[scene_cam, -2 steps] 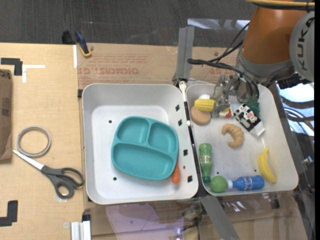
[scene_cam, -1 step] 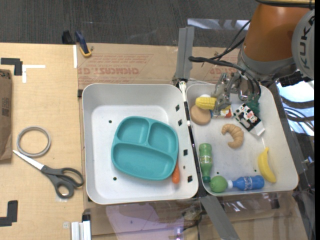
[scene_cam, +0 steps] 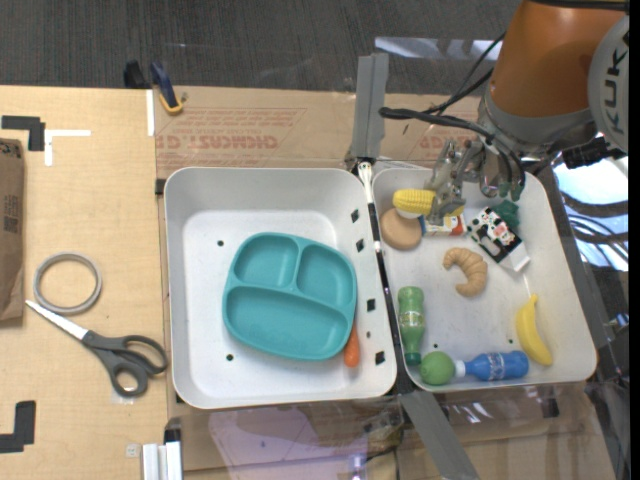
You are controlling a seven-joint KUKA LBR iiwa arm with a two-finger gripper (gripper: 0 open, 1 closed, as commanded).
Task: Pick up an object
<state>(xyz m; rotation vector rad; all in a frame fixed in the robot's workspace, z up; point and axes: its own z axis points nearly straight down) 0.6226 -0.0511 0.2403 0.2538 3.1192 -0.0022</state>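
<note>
My gripper (scene_cam: 472, 183) hangs low over the back of the right bin (scene_cam: 560, 268), open, with nothing between its fingers. A yellow corn cob (scene_cam: 413, 202) lies just left of its left finger (scene_cam: 447, 180). A small red, white and blue box (scene_cam: 443, 224) sits right below that finger. A black-and-white cow toy (scene_cam: 493, 231) lies under the right finger, beside a dark green piece (scene_cam: 509, 212). Also in this bin are a tan bun (scene_cam: 400, 230), a croissant (scene_cam: 468, 270), a banana (scene_cam: 533, 333), a green bottle (scene_cam: 410, 318), a green ball (scene_cam: 436, 368) and a blue bottle (scene_cam: 497, 366).
The left bin (scene_cam: 195, 268) holds a teal divided plate (scene_cam: 290, 296) and an orange carrot (scene_cam: 352, 349) against its right wall. Scissors (scene_cam: 105, 348) and a tape roll (scene_cam: 67, 281) lie on the bench at the left. Cables hang at the right.
</note>
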